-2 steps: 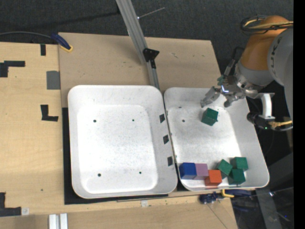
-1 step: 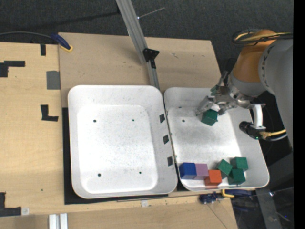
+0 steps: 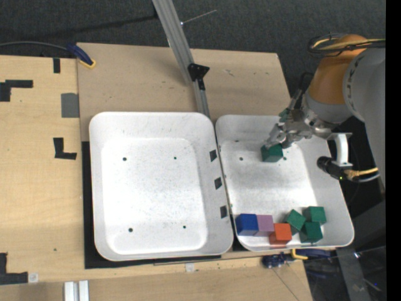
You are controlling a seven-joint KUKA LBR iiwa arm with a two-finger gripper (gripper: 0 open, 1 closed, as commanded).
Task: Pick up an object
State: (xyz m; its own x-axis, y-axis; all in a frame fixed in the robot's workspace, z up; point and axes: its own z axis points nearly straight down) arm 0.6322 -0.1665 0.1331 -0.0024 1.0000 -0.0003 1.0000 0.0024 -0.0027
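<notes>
1. The claw (image 3: 280, 141) sits over the far part of the right bin (image 3: 326, 193), right on top of a dark green block (image 3: 272, 153). It looks clamped on the block's top edge, but the fingertips are a blur, so the grip is hard to read.
2. That green block is a small matte cube, a bit tilted, well apart from the rest.
3. Along the near wall of the right bin: a blue cube (image 3: 247, 224), a pale purple cube (image 3: 265, 223), an orange cube (image 3: 282, 232) and three more green blocks (image 3: 306, 222) bunched up, touching.
4. Both bins are shallow white plastic with rounded corners and speckled floors. The left bin (image 3: 100, 168) has four dark dots.
5. The counter (image 3: 37, 168) is plain light wood.
6. The arm (image 3: 338, 86) is cut off at the right edge.
</notes>
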